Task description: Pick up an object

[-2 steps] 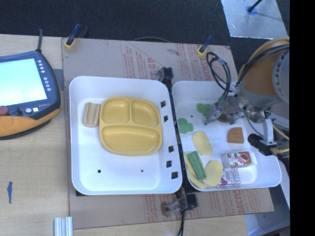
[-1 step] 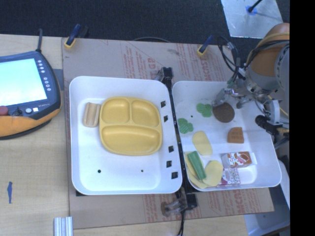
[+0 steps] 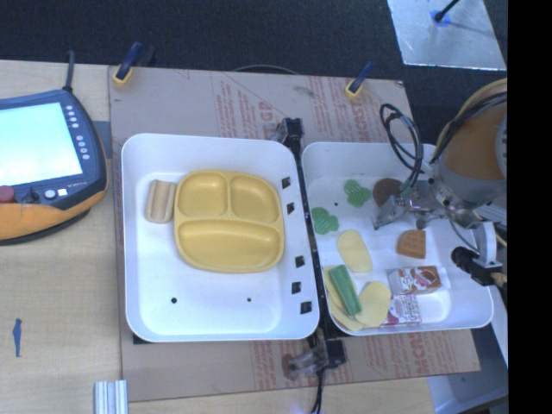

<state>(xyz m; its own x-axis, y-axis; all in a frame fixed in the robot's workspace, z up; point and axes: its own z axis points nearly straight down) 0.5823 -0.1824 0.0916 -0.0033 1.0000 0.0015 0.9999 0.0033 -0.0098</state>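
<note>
- Near edge of the right bin point(image 3: 470, 322), about 6 o'clock: a green stick point(image 3: 344, 289) lies across pale yellow slices point(image 3: 373, 304). Just beside them at 4 o'clock sits a red-and-white packet point(image 3: 415, 285).
- Middle of that bin: a pale yellow oval piece point(image 3: 354, 250) lies alone, with a small orange-brown wedge point(image 3: 411, 244) off at its 3 o'clock, apart from it.
- Toward 9 o'clock of the bin, close to the dividing wall, a green leafy piece point(image 3: 325, 222). A second green piece point(image 3: 356, 191) lies farther back, about 11 o'clock, with a dark brown round thing point(image 3: 385, 190) just beside it.
- The hand point(image 3: 402, 210) is low over the back half of the right bin, reaching in from 3 o'clock. Its metal tip sits between the brown round thing and the orange-brown wedge. Cannot tell whether it is apart or together, and nothing is seen held in it.
- The arm point(image 3: 473, 158) behind it is grey with an orange band, black cables looping above.
- Left bin point(image 3: 147, 317): a yellow divided tray point(image 3: 229, 221) at centre, a tan block point(image 3: 159, 201) touching its 9 o'clock side.
- Far left on the counter point(image 3: 52, 317): a control tablet point(image 3: 43, 166).
- Judgement: step in hand looks like the approach or descent onto a piece, grasp not yet shown. The nearest candidates are the brown round thing and the orange-brown wedge.
- Next move calls for settling squarely over one piece, clear of its neighbours, then closing and lifting straight up.
</note>
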